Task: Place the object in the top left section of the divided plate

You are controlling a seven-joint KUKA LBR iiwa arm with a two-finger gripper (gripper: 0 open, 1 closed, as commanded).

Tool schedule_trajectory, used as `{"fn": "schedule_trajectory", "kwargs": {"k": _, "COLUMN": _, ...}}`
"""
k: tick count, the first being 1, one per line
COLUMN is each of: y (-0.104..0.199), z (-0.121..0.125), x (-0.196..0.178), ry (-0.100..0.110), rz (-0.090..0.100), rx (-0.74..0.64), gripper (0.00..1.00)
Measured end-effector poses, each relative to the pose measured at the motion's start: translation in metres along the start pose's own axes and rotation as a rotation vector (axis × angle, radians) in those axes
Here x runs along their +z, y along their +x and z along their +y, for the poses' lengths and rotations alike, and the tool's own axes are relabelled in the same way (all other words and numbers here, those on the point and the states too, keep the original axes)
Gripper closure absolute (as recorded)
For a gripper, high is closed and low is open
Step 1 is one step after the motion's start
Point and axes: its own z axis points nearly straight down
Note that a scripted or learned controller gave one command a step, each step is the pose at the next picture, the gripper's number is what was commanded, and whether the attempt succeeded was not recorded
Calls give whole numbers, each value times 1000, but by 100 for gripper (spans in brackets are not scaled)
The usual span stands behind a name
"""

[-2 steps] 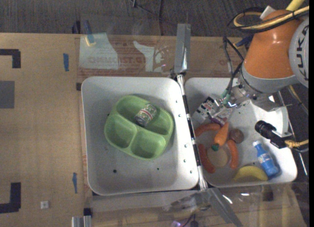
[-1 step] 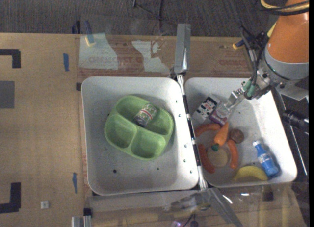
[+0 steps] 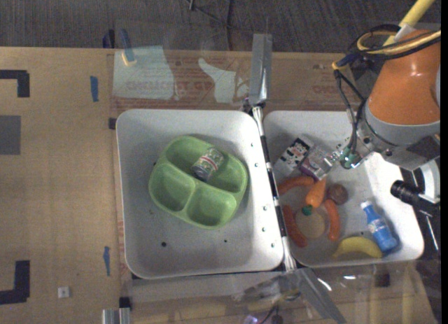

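One can [image 3: 208, 164], one green plate [image 3: 175, 200]

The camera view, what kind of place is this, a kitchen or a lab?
Probably a robot test bench in a lab: two white bins on a taped board, a green divided plate, toy food like a banana, and a robot arm.

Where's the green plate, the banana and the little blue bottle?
green plate [image 3: 170, 175], camera view, on the bare lower left section.
banana [image 3: 358, 248], camera view, on the middle of its yellow peel.
blue bottle [image 3: 380, 231], camera view, on the bottle's blue body.
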Motion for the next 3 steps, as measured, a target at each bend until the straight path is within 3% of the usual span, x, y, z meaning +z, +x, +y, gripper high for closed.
{"fn": "schedule_trajectory", "kwargs": {"k": 1, "y": 40, "z": -18, "x": -19, "ry": 1, "rz": 2, "rx": -49, "gripper": 100}}
{"fn": "schedule_trajectory", "kwargs": {"k": 2, "y": 53, "z": -37, "x": -21, "ry": 2, "rz": 2, "rx": -130, "gripper": 100}}
{"fn": "schedule_trajectory", "kwargs": {"k": 3, "y": 90, "z": -10, "x": -23, "ry": 0, "rz": 0, "rx": 33, "gripper": 100}}
